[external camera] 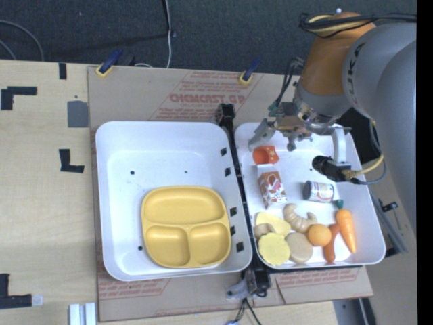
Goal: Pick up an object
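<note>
I see the bench as a pale wood top (40, 208) with black tape marks, and a cardboard sheet (196, 97) clamped at its far edge by two blue-and-yellow clips. Beyond the bench the floor is dark grey, with cables trailing across it.

Two white bins sit side by side on the cardboard. The left bin (128, 154) holds a yellow tray (186, 225) with three compartments, lying toward its near right corner. The right bin (362, 215) holds the toy food: an orange-red piece (266, 155) at the far left, a red-and-white carton (272, 187) just nearer, a small can (319, 191) on its side to the right, and along the near edge yellow slices (270, 239), a beige piece (298, 215), an orange (319, 235) and a carrot (346, 227).

The gripper (291, 128) hangs over the far end of the right bin, just beyond the orange-red piece. I cannot tell from here how far its fingers are spread, and I see nothing held between them.
</note>
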Motion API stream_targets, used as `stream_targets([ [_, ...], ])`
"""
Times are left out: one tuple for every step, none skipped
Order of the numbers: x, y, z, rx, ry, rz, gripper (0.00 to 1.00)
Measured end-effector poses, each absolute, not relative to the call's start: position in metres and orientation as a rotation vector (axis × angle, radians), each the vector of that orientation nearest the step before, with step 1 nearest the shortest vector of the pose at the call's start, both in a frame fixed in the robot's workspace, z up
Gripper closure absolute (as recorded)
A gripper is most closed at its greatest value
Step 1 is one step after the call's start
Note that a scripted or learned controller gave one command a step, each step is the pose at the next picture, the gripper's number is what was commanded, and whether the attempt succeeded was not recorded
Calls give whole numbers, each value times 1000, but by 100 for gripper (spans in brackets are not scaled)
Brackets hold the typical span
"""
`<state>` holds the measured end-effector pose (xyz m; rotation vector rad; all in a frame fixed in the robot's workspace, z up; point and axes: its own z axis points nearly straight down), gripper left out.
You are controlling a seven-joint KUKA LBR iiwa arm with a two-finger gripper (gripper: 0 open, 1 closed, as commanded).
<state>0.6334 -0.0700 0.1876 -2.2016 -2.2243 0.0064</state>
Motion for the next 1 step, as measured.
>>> stream_targets([
  [630,-106,80,-2223,-2219,2,0],
])
